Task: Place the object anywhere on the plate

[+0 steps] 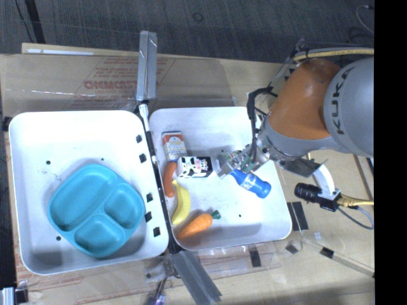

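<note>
A blue divided plate lies in the left bin. My gripper hangs over the middle of the right bin, reaching in from the right. A blue bottle with a white label lies tilted just below and right of it, its neck end touching the gripper's tip. Whether the bottle is gripped is hidden by the wrist. A cow-patterned carton lies just left of the gripper.
The right bin also holds an orange carton, a sausage, a banana and a carrot, all along its left side. A metal divider rises between the bins at the back.
</note>
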You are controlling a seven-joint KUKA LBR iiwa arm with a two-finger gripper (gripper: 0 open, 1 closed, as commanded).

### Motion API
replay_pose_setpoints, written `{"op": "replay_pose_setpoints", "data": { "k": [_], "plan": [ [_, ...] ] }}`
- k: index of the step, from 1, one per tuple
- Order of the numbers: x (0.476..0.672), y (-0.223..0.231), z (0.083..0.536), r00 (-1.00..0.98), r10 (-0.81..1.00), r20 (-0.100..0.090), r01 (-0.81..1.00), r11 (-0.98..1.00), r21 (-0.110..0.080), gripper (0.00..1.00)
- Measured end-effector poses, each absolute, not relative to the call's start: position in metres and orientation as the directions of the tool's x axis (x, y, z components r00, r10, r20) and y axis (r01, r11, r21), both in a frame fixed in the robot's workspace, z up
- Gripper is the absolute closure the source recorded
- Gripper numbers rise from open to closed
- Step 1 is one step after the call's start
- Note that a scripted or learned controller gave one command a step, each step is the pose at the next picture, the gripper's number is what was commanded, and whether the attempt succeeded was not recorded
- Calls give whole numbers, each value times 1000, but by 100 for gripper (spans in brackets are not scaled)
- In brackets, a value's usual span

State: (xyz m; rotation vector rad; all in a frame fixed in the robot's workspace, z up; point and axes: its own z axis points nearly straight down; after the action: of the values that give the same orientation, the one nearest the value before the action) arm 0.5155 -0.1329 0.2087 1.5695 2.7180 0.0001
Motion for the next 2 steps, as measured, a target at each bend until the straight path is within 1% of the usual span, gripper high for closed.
{"op": "replay_pose_setpoints", "data": {
  "k": [1,2],
  "plan": [
    [536,-48,221,-750,662,0,662,750,-1,100],
    [547,2,213,-837,547,-2,547,837,0,100]
  ]
}}
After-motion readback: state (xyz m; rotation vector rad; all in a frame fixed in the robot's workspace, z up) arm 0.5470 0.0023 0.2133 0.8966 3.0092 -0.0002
